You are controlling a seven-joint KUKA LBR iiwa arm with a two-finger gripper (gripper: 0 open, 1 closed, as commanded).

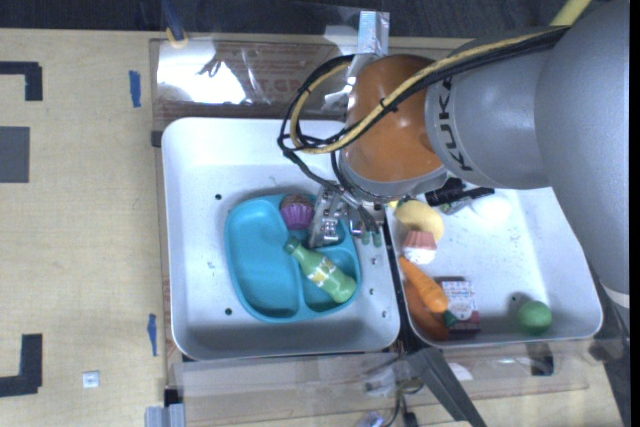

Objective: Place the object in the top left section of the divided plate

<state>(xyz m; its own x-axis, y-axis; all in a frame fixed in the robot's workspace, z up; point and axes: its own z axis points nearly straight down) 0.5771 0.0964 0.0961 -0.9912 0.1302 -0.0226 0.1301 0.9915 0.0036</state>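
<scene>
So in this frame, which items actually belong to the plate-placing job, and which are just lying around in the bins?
Part of the job:
- blue divided plate, in the left bin
- hand, over the plate's upper right
- purple object at the plate's top edge, beside the hand

Just lying about:
- green bottle, across the plate's right side
- in the right bin: carrot, green ball, yellow toy
</scene>
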